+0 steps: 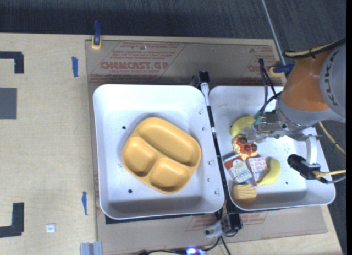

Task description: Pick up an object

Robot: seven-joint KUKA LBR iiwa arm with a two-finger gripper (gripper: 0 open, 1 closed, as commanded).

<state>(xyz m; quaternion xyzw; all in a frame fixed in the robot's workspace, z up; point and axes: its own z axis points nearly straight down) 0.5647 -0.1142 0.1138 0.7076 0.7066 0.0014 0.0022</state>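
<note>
Objects: small toy cluster in right bin (322, 196), along its left side. Yellow banana-like piece (242, 124) uppermost, red-orange toy (245, 147) just below it, printed packets (247, 168) under that, second yellow piece (271, 172) beside packets, tan bread-like item (245, 193) at bottom edge. Left bin (104, 138) holds big yellow three-part tray (160, 153), tilted. Arm enters from right, orange band over right bin. Gripper (268, 126) low, just right of upper banana piece; open or closed, cannot tell. Nothing seen gripped.
</note>
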